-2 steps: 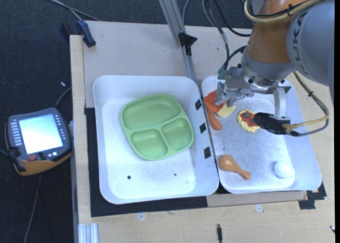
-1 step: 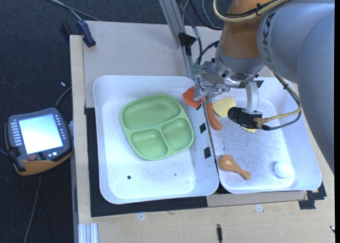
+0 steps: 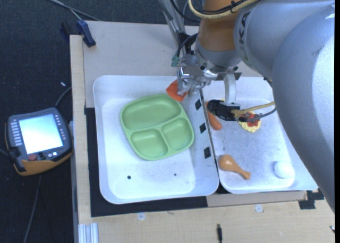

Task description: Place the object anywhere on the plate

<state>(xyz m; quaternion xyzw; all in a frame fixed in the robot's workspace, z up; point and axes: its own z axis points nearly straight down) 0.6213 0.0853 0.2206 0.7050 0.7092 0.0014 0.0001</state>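
- Two white bins sit side by side on the bench: the left bin (image 3: 109, 146) and the right bin (image 3: 257, 154).
- One green plate (image 3: 150, 113) lies in the left bin, nearer that bin's far right corner than its near edge. It has three compartments: one long one on its far side and two smaller ones on its near side, all bare.
- One small orange piece (image 3: 172, 90) shows at the far edge of the left bin, close to the far right corner. It is just beyond the plate's far right rim and not in any compartment.
- Four things lie in the right bin:
  - one orange sausage-shaped piece (image 3: 214, 121) against the left edge
  - one flat yellow and red piece (image 3: 250, 124) towards the far edge
  - one tan drumstick (image 3: 234, 166) near the near left corner
  - one white egg-shaped thing (image 3: 283, 169) in the near right corner
- Three small black squares (image 3: 202, 128) run in a row along the ridge where the two bins meet.
- One pincer (image 3: 182, 91) hangs over the far right corner of the left bin, its tip right against the orange piece.
- Whether the pincer is spread, pressed together or pinching the piece cannot be told. Its tip is small, and the wrist above partly covers it.
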